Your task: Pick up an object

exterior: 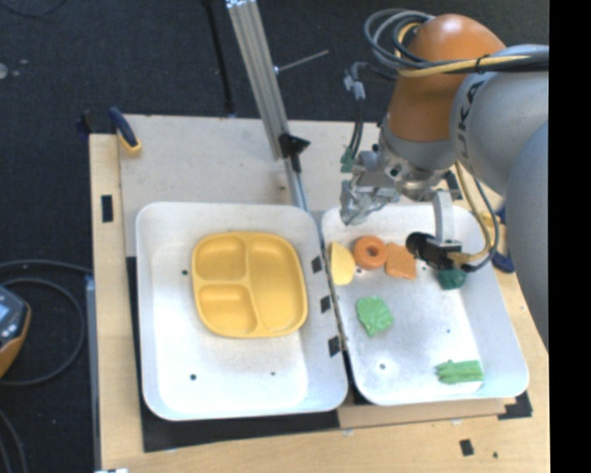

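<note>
The pincer [355, 214] is poised at the right bin's [480, 369] far-left corner, nothing held; finger state cannot be told. The orange ring [370, 252] lies just below, so a descent onto it is judged next.

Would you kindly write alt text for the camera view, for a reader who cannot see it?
A grey robot arm's gripper hovers over the back edge of the right bin, which contains an orange ring and small green pieces. The left bin contains a yellow divided plate.

At the frame's upper right, the grey arm [503, 120] wears an orange band [443, 42], with looped cables [388, 28] above it.
</note>
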